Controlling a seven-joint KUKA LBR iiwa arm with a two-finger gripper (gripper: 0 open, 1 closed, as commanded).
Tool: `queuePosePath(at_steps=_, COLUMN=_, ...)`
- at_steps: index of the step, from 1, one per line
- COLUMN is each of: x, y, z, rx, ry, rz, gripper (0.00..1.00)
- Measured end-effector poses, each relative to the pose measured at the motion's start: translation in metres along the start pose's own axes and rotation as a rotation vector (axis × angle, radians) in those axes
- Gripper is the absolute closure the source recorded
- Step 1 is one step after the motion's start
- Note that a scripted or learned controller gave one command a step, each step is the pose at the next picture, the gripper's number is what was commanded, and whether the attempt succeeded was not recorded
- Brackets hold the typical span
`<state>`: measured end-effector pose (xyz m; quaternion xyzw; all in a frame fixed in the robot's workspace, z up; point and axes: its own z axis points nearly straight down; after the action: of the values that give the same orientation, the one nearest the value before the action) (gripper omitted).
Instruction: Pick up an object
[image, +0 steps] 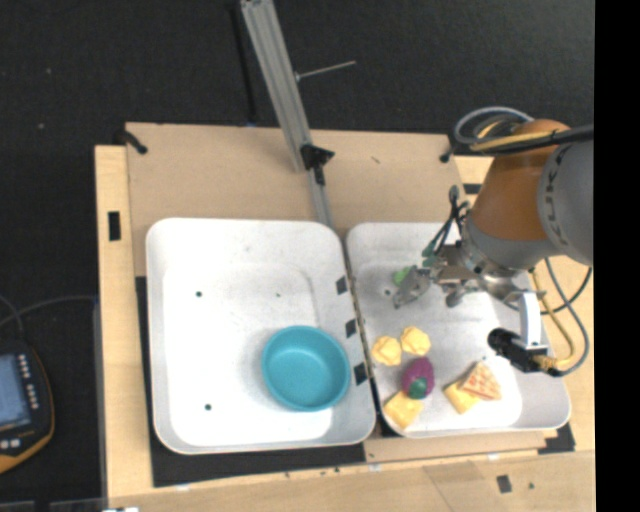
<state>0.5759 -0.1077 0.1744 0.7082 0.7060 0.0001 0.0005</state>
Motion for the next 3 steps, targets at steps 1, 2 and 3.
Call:
queuePosePath(at_steps=1, x=0.003, y=0.001, z=0.043, rx=0.004, ry=-0.001, rz=0.000, gripper=0.00)
queuePosePath(at_steps=2, x=0.002, y=0.001, z=0.073, rx=0.000, ry=-0.001, rz=0.000, gripper=0.00)
queuePosePath(at_steps=3, x=0.002, y=0.002, z=0.063, rx=-0.003, ry=0.001, rz=0.004, gripper=1.00)
